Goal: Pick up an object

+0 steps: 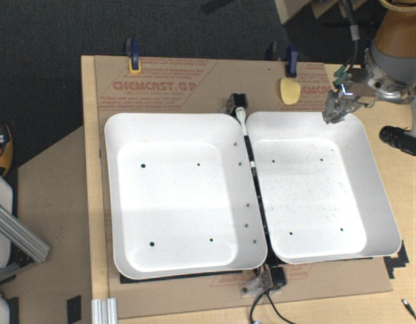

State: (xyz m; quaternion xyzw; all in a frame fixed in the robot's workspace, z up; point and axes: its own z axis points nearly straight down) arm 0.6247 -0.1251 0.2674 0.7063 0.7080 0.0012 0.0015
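One tool (pixel 338 108) hung at two o'clock, over the right bin's (pixel 370 154) far rim; I couldn't tell its grip state. A yellow object (pixel 290 90) lay outside at twelve o'clock, on the desk (pixel 161 79). I feared grabbing nothing.
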